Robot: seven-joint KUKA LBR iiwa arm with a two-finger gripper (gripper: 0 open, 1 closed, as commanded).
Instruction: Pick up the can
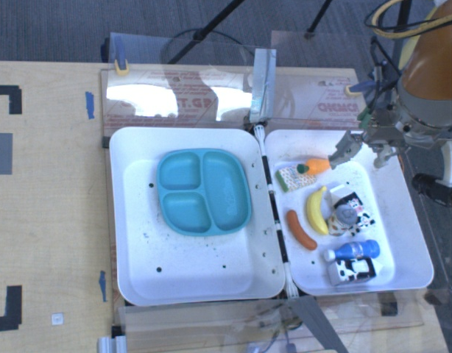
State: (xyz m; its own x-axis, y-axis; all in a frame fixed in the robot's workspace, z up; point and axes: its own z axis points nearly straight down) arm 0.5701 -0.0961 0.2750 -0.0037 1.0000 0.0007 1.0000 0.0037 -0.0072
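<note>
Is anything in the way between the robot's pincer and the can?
Nothing visible lies between them. The pincer hovers over the far part of the right bin, and white floor separates it from the can. The banana lies close on the can's left and may crowd a grasp.

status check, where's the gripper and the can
Gripper open, above right bin's far edge, holding nothing. Can mid-bin, untouched. Banana tight on its left, cow-print things crowding it, bottle just in front.
</note>
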